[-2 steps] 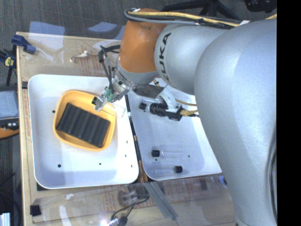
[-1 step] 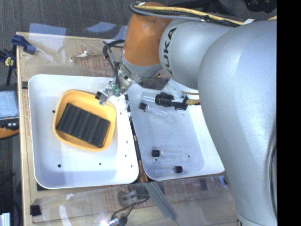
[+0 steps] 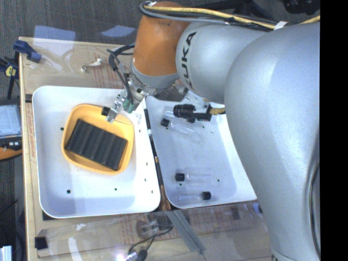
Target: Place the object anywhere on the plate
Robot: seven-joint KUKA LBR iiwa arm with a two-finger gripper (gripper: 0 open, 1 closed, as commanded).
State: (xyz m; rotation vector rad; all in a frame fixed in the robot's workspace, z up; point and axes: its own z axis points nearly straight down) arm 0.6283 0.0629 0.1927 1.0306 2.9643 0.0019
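Gripper (image 3: 112, 113) near block (image 3: 98, 143); block on plate (image 3: 69, 152)

Bulky grey arm (image 3: 261, 91), orange band (image 3: 157, 37), black KUKA lettering (image 3: 187, 57), yellow cable (image 3: 209, 11)

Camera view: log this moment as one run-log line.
gripper: above yellow plate rim | black ribbed block: flat on plate | plate: in left bin | task state: object on plate

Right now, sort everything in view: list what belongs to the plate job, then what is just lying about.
Job in hand:
- yellow plate, in the left bin
- black ridged block, lying on the plate
- gripper, over the plate's far rim

Lying about, in the right bin:
- far tube
- middle tube
- near tube
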